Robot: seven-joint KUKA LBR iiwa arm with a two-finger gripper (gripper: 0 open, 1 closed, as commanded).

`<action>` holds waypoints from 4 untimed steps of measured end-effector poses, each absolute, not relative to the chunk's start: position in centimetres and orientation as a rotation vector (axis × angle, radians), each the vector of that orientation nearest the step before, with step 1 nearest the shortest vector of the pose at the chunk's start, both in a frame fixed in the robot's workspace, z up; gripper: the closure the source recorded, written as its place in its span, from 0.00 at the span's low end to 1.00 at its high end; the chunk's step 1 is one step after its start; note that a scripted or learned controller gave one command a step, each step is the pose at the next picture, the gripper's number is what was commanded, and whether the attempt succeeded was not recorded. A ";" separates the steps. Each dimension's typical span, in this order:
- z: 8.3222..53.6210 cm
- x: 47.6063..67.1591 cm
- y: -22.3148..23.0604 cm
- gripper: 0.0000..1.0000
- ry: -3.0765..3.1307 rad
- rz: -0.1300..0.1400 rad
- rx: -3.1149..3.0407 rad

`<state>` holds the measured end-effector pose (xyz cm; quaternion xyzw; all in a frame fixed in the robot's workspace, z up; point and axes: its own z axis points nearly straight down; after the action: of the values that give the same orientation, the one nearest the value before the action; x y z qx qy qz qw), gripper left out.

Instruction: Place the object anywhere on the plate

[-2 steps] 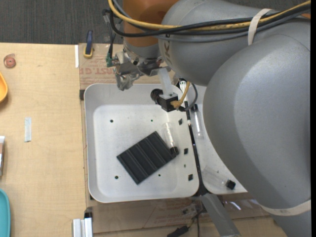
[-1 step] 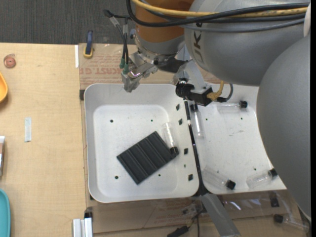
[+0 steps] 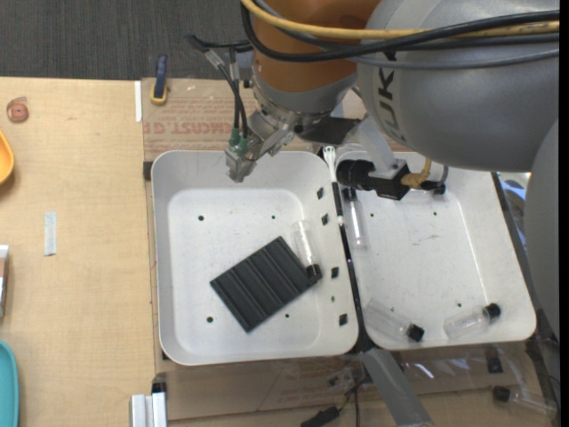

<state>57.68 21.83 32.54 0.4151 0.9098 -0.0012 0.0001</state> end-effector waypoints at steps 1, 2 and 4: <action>34.4 55.1 21.5 1.00 2.915 -0.004 1.172; 30.5 57.7 22.4 1.00 3.025 -0.003 0.850; 30.1 53.5 22.8 1.00 3.070 -0.003 0.671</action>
<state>53.52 22.82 30.14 0.2136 0.9769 -0.0009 -0.0005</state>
